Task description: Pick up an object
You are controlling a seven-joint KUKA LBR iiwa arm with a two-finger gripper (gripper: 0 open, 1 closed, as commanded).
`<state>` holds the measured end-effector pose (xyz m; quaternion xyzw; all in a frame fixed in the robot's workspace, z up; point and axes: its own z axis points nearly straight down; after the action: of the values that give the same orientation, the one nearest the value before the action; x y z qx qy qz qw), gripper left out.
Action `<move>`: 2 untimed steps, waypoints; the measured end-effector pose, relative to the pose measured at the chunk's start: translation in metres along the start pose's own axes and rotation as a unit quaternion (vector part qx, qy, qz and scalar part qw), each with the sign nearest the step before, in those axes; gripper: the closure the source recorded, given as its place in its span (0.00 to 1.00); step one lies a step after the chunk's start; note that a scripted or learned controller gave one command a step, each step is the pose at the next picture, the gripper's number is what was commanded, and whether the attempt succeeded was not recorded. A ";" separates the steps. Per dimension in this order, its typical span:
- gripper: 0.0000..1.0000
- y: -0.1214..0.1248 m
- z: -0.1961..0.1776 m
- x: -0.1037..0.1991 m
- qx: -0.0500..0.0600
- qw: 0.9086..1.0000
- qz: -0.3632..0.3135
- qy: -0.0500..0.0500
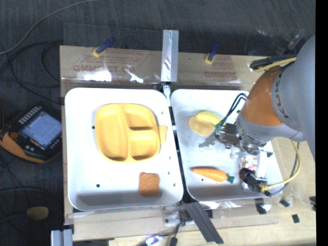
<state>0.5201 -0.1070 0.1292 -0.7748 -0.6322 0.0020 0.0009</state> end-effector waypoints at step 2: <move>0.00 0.007 0.009 -0.008 0.000 0.978 0.206 -0.001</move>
<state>0.5255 -0.1160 0.1198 -0.8885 -0.4588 0.0030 0.0005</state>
